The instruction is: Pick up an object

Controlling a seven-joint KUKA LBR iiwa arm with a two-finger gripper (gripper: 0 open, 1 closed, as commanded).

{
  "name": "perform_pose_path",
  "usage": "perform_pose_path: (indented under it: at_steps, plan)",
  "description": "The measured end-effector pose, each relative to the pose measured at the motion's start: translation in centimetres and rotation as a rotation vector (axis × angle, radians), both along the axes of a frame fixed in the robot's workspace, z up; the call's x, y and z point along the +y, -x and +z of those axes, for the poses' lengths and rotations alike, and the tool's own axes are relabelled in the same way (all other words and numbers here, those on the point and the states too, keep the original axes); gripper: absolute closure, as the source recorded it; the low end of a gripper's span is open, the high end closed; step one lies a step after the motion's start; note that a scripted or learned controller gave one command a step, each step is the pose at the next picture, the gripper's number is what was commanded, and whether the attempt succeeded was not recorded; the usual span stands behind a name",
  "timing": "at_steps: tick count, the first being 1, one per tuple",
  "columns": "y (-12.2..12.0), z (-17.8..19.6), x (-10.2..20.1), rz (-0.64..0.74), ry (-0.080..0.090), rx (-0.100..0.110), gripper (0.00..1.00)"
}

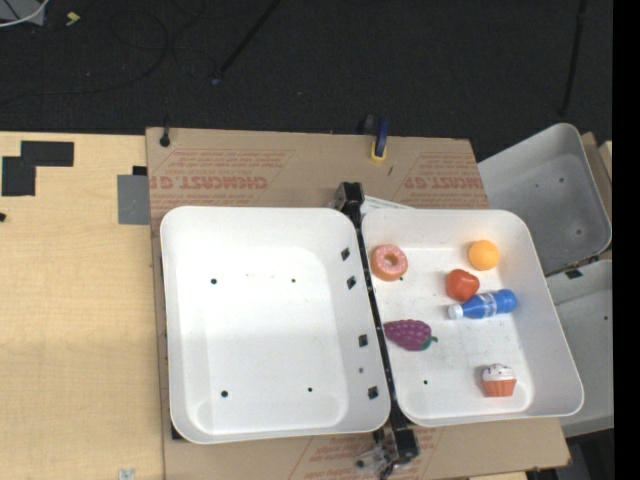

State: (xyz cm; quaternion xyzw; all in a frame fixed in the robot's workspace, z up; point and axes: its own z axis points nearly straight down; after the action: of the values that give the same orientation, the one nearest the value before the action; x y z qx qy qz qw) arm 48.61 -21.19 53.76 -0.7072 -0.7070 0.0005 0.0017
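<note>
Pretty even overhead light here, nothing harsh. The two white bins (260, 328) come out bright, almost blown out, with a soft grey shadow along the left bin's inner left wall. The floor (300, 48) up top is really dark and murky. The counter (70, 298) is evenly lit. Overall a bit soft and low-res, small details look fuzzy.

We're in a lab here: two white bins (265, 423) clamped on a cardboard sheet (300, 173), loose cables (250, 28) trailing across the dark floor at top.
</note>
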Motion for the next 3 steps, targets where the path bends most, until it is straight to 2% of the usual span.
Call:
perform_pose_path:
  at_steps: [1, 3]
  plan:
    - [0.84, -0.01, 0.03, -0.001, 0.000, 0.000, 1.00]
    - [0.99, -0.02, 0.11, 0.001, 0.000, 0.001, 1.00]
